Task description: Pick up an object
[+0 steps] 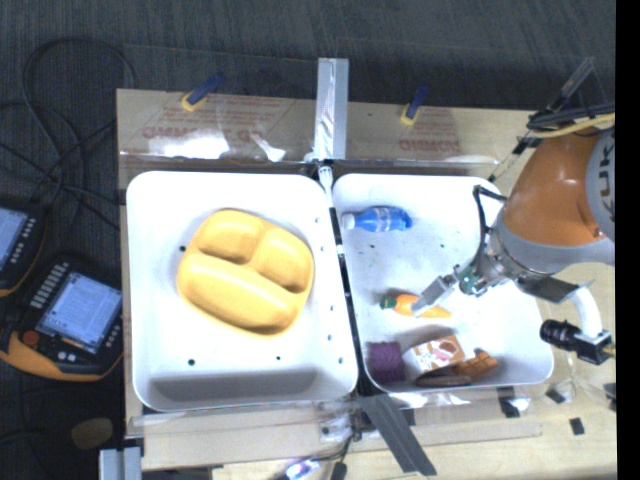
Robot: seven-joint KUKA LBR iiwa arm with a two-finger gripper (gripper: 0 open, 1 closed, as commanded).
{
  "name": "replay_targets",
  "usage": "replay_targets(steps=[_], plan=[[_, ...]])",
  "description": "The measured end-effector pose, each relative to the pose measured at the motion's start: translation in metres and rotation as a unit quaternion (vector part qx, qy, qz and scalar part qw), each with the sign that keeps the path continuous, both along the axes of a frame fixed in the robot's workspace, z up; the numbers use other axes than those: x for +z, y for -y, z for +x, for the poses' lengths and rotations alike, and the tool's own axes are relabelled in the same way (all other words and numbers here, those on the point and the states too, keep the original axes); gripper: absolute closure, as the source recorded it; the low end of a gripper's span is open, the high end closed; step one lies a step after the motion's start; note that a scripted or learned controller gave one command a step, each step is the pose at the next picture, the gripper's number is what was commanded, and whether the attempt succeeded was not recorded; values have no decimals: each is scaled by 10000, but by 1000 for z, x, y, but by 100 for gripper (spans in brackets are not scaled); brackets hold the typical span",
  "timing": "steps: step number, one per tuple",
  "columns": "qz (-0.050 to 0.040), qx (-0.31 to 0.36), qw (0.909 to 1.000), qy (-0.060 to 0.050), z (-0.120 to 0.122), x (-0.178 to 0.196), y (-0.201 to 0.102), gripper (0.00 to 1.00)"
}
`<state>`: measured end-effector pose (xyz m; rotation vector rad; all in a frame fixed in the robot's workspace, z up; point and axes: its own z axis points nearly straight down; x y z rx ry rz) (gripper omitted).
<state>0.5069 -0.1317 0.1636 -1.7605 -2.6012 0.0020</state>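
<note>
In the right bin (440, 190) lie a blue bottle (380, 219) near the back left, an orange and yellow toy (413, 306) in the middle, a purple object (386, 360) at the front left, and a tan and orange packet (448, 358) at the front. My gripper (440, 290) reaches in from the right and hangs just above the right end of the orange toy. Nothing shows between its fingers. The left bin (160, 198) holds a large yellow bread-shaped object (245, 269).
The orange band of the arm (555, 203) looms over the right bin's right side. A metal divider post (332, 103) stands behind the bins. A teach pendant (60, 313) and cables lie on the floor at the left.
</note>
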Motion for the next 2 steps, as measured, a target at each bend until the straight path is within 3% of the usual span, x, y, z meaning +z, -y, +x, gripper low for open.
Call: replay_targets(steps=[1, 2], plan=[[-36, 269, 9996, 95, -18, -74, -27, 0], [-13, 264, 9996, 87, -18, -64, -28, 100]])
